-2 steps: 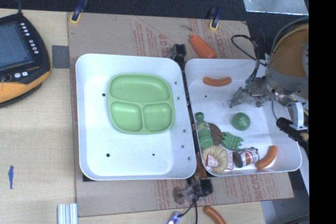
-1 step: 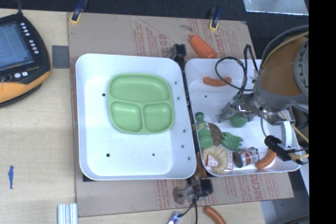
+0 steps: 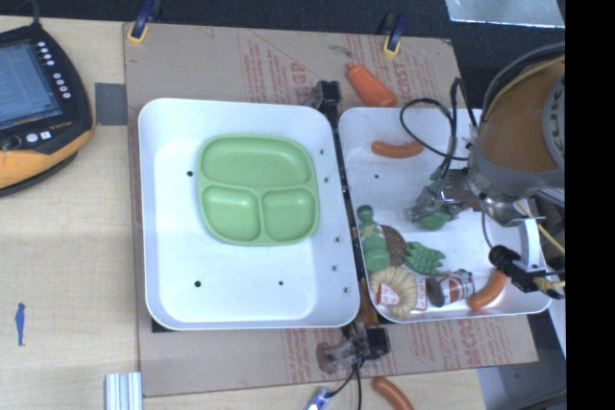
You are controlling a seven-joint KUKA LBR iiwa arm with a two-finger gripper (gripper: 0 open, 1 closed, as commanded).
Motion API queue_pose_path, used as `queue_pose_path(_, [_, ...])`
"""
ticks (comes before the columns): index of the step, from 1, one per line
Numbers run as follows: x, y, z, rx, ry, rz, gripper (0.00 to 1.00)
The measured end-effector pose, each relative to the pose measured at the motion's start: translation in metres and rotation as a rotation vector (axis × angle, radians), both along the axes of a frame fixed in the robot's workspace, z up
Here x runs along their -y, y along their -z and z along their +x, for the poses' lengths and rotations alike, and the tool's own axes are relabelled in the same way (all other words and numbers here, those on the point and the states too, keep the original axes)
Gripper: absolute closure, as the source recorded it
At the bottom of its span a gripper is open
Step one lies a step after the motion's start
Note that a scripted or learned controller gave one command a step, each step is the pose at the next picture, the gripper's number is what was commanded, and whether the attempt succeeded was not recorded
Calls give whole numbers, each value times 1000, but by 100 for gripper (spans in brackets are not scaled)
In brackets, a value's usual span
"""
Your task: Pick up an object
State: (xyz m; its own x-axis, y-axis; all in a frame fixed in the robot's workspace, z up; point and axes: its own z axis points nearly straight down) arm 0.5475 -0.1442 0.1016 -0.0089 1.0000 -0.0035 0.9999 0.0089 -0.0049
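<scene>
A: Where is the gripper (image 3: 434,205) at this moment?

B: It is low inside the right bin (image 3: 384,125), near the middle of it. The grey arm (image 3: 519,125) with the orange band comes in from the right side.

A: Does it hold something?

B: A small green object (image 3: 432,220) lies directly at its tip, touching it or just under it. If the tip is closed on this object or apart, I cannot tell; the metal parts are too small and dark.

A: What else lies in that bin?

B: One sausage (image 3: 396,149) near the far wall. At the near side there is a green bottle (image 3: 373,245), a green leafy toy (image 3: 423,256), a small brown bottle (image 3: 452,288) and an orange piece (image 3: 488,291).

A: And the left bin (image 3: 168,206)?

B: It holds a green divided plate (image 3: 258,189), lying flat.
</scene>
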Motion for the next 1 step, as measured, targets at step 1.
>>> queue_pose_path(1, [-86, -91, 54, 2, 4, 5, 100])
